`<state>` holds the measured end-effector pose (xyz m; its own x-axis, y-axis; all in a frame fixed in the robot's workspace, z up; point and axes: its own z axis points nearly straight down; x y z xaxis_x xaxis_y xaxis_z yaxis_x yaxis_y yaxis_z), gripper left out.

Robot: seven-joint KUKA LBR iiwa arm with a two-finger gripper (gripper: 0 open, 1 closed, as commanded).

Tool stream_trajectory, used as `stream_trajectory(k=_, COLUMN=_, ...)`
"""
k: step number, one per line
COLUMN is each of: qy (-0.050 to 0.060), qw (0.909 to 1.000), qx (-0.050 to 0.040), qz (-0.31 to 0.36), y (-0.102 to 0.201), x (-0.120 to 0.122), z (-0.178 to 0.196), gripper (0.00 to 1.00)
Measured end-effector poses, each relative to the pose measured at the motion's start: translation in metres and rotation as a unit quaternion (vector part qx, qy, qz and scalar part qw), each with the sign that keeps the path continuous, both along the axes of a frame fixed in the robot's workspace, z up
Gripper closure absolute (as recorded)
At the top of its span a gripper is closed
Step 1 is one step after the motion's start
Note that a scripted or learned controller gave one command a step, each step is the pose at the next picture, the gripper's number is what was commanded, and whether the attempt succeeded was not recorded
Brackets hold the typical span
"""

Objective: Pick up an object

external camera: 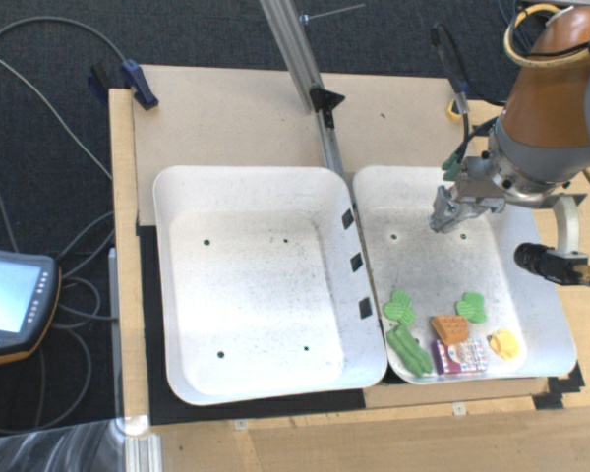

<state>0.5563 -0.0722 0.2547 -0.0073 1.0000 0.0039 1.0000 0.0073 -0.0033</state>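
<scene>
Pincer [446, 216] tips indistinct above right bin [425, 187]

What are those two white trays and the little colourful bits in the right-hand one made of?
The two white bins look like thin moulded plastic with a matt finish: rounded corners, soft rims. The green pieces, the orange block and the yellow piece seem to be plastic or rubber toys, judging by their flat bright colours, though they are too small to be sure.
</scene>
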Motion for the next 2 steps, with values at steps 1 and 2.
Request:
stream_trajectory(k=1, qy=0.000, qw=1.0000, qx=-0.0004, qz=0.000, y=0.047, x=0.001, z=-0.004, gripper=1.00)
stream_trajectory(k=2, qy=0.000, qw=1.0000, qx=-0.0008, qz=0.000, y=0.098, x=0.014, z=-0.020, gripper=1.00)
